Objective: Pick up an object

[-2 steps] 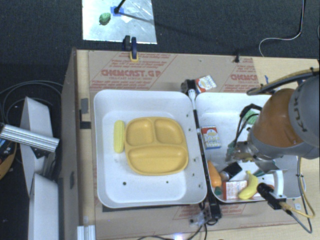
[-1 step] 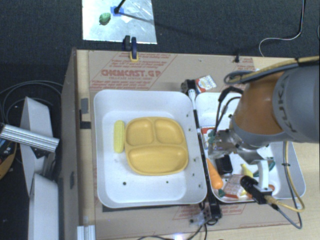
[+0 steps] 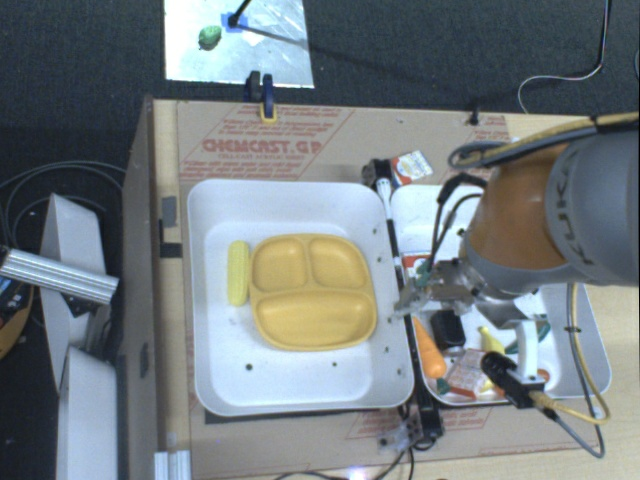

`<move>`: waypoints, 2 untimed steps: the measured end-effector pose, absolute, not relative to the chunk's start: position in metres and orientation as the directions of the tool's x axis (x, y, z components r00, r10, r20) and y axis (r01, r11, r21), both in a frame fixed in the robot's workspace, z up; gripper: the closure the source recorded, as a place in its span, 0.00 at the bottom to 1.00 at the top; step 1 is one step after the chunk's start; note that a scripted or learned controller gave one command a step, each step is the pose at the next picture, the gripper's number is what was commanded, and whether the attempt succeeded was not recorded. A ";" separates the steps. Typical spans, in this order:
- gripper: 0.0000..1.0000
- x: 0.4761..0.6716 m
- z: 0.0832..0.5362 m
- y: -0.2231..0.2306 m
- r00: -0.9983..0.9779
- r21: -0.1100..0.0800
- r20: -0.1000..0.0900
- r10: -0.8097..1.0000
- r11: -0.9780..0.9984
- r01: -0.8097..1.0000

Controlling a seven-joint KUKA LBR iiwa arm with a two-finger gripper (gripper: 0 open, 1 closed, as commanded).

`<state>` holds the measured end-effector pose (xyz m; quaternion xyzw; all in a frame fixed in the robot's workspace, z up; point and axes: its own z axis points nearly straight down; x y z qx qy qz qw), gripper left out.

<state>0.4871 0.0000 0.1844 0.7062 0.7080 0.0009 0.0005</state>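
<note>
gripper [image 3: 432,293] over right bin [image 3: 597,353], grip state unclear, carrot [image 3: 429,350] just below it

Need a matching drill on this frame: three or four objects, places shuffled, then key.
Things:
1. yellow divided plate
2. corn cob
3. carrot
4. green lump

Places:
A. right bin, by its left wall
B. shiny sheet on the floor, beyond the bench
C. middle of the left bin
D. left bin, left of the plate

Pairs: 1-C, 2-D, 3-A, 4-B

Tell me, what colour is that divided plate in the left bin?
Yellow: the divided plate, seen in the camera view.
</note>
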 end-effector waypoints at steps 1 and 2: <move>0.00 0.517 0.184 -0.064 -0.001 0.002 -0.001 1.000 0.001 1.000; 0.00 0.490 0.094 -0.087 -0.002 0.002 0.000 1.000 0.002 1.000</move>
